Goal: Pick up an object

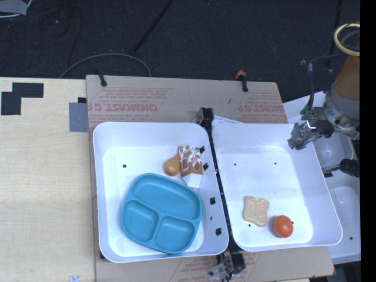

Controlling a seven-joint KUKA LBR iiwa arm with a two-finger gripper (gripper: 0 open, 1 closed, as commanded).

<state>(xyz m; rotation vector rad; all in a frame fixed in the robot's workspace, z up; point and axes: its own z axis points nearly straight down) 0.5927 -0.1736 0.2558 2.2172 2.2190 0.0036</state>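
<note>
Landmark: black divider running between the two white bins. Left bin sits w/ its right wall against the divider; right bin sits w/ its left wall against it. Both rest on a cardboard sheet laid on the worktop, which extends well left of the divider. Contents left of divider: blue three-compartment tray lying flat in the lower part of the left bin, its right edge near the divider; brown-and-white patterned item just left of the divider, above the tray; small orange-tan rounded item touching the patterned item's left side; a white piece directly below the patterned item, at the tray's upper right corner. Contents right of divider: pale tan flat piece, toast-like, lower part of the right bin, near the divider; red-orange tomato-like ball just right of that piece, apart from it by a small gap. Gripper sits far right of the divider, over the right bin's upper right corner, well apart from both items there. Jaws: too dark and small to judge, cannot tell; nothing seen between them. Arm enters from the right edge.
</note>
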